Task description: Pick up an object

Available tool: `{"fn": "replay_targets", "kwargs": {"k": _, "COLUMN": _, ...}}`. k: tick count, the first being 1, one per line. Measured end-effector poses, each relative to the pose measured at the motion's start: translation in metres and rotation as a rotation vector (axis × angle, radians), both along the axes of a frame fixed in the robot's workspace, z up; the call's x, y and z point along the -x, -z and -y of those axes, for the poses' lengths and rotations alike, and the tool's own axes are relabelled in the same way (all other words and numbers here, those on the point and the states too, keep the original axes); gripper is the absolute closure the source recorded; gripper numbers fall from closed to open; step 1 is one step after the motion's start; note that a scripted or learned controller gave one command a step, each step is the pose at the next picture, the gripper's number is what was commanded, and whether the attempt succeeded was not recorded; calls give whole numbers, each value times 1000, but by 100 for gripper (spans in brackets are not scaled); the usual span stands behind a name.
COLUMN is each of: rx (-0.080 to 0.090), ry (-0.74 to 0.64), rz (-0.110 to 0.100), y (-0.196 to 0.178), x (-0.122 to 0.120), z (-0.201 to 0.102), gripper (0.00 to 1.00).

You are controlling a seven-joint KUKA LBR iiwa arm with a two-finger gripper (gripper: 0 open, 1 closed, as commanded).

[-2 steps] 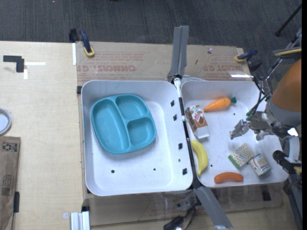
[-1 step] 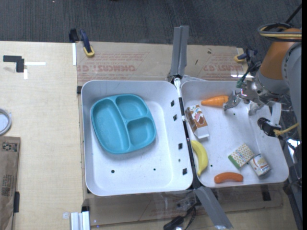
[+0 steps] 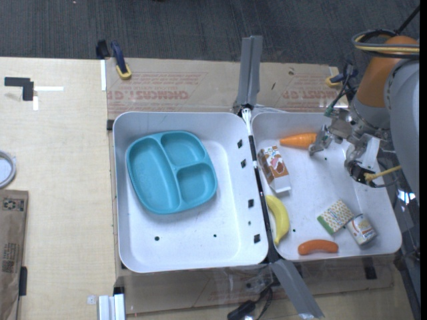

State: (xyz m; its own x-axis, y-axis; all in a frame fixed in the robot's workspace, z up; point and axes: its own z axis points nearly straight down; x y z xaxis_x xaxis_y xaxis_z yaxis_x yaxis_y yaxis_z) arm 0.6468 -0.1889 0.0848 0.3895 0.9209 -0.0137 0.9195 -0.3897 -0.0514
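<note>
Bottom of frame, right white bin [image 3: 383,209]: orange sausage-shaped toy [image 3: 318,247] at lower edge. Left to right: blue three-compartment plastic plate [image 3: 172,172] in left white bin [image 3: 133,245]; then small milk carton [image 3: 274,169], yellow banana [image 3: 279,217], orange carrot [image 3: 299,139], patterned packet [image 3: 335,215], small can [image 3: 361,230]. Gripper [image 3: 320,143] in upper right, fingers spread just beside carrot's right end, pinching nothing.

On my worktop [image 3: 53,125] two bins sit side by side. The left bin [image 3: 133,245] holds a divided plate [image 3: 171,172], lying toward its rear left. In the right bin [image 3: 313,192] I see a carton [image 3: 274,168] against the left wall, with a banana [image 3: 277,217] just in front of it. A carrot [image 3: 298,139] lies at the rear. Along the front lies a sausage [image 3: 317,247]; right of it sit a packet [image 3: 335,215] and a can [image 3: 361,230], close together.
</note>
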Motion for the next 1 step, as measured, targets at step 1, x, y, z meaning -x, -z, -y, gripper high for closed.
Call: {"fn": "replay_targets", "kwargs": {"k": 1, "rx": 4, "ry": 70, "rz": -5, "y": 0, "x": 1, "z": -4, "gripper": 0}}
